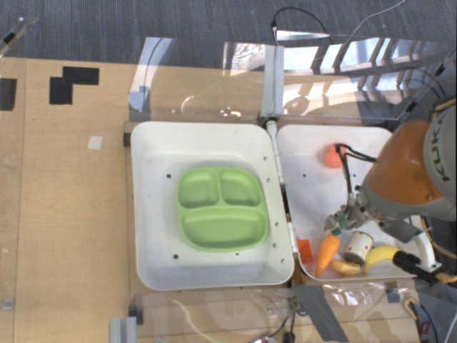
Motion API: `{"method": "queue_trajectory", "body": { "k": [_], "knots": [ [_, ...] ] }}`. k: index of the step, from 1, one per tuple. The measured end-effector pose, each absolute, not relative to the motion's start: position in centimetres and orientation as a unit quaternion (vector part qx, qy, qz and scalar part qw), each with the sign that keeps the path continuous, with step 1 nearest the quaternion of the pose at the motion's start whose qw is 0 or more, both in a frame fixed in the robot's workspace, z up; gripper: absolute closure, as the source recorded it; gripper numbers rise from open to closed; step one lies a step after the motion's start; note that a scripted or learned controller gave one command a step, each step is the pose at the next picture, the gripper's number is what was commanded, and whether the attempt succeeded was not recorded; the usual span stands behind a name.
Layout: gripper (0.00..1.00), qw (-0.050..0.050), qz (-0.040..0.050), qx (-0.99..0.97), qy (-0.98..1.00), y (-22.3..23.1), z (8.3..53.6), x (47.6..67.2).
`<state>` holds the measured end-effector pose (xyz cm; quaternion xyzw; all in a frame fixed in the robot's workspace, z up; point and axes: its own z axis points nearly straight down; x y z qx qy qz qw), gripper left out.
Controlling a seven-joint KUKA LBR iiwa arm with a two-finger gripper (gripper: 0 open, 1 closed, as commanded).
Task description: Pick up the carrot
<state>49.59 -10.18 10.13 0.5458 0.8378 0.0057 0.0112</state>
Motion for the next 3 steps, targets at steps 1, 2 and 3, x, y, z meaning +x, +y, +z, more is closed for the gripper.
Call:
{"method": "queue_trajectory", "body": {
  "k": [1, 2, 3],
  "knots": [
    [1.0, 0.002, 0.0014, 0.619, 0.786, -6.4, 21.3, 50.4],
    [0.0, 0.002, 0.0013, 0.618, 0.786, -6.4, 21.3, 50.4],
    [0.0, 0.005, 0.004, 0.628, 0.778, -8.8, 9.0, 49.1]
  ]
}}
